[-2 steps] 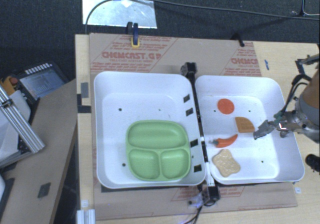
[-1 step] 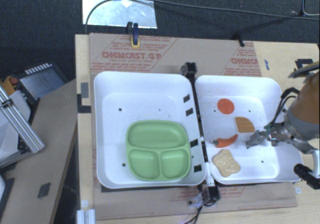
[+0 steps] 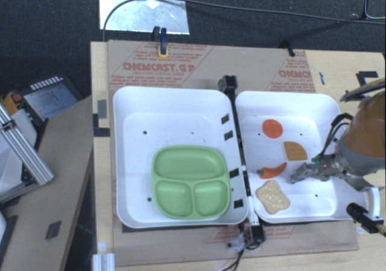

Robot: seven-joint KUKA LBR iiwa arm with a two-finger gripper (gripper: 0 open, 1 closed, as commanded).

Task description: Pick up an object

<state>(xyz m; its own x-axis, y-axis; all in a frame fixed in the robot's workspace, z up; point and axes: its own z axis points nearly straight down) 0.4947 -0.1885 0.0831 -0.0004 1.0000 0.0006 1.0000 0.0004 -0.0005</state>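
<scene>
Over the right bin [image 3: 329, 107], low against its floor, I am seeing the tool [image 3: 300, 174] reaching in from the right edge, with the grey arm and its orange band [image 3: 368, 128] trailing behind it. I cannot tell how the tool is set at this moment; its tip is blurring into the white floor, and nothing is showing as gripped. It is pointing leftward, toward the orange chili-shaped piece [image 3: 272, 171], which is lying just beside the tip and looks like the nearest target. That piece is resting with its long axis running almost left to right, the right end lifting slightly toward the back of the bin. Just behind it a tan wedge [image 3: 295, 151] is lying flat, and farther back a red disc [image 3: 272, 128] is sitting apart. Toward the front, a pale beige lumpy piece [image 3: 272, 197] is lying near the front wall. My judgement is that the low, sideways approach is meant to reach the chili piece along its length. Beyond the divider, the left bin [image 3: 132, 113] is holding a green compartment tray [image 3: 190, 180], all resting on the cardboard-covered table [image 3: 199, 64].
</scene>
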